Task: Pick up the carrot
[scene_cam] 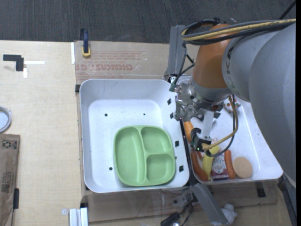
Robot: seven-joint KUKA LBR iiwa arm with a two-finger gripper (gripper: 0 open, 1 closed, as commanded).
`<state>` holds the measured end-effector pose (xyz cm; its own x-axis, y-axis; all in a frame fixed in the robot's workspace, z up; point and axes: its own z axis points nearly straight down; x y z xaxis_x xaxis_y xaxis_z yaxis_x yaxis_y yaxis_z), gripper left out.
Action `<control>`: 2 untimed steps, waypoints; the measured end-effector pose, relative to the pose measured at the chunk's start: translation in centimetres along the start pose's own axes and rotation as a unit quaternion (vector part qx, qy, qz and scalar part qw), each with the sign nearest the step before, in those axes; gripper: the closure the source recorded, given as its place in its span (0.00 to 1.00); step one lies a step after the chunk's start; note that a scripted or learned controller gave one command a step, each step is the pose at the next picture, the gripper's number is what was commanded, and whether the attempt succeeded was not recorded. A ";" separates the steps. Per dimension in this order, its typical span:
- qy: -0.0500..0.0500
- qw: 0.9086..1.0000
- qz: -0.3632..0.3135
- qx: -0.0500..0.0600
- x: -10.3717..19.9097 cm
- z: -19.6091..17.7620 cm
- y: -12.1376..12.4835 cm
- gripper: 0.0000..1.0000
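The arm (244, 65) is reaching over the right bin (265, 166), its gripper (190, 114) hanging at that bin's left wall. The carrot (188, 128) is lying just below the gripper, its long axis running toward the near edge. Whether the gripper is spread or pinching, I cannot tell.

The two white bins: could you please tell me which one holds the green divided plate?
The left bin holds the green divided plate. The right bin, under the arm, holds a cluster of food items instead.

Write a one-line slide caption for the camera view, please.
Gripper lowered over carrot in right bin; green plate in left bin.
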<state>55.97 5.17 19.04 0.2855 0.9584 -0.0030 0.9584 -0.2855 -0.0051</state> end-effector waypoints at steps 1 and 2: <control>0.000 1.000 0.025 -0.001 -6.8 -11.6 -1.6 1.00; -0.001 0.996 -0.084 0.000 -0.4 -9.2 -7.7 1.00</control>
<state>48.55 7.04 28.25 0.1206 0.9927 -0.0032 0.9927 -0.1206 -0.0058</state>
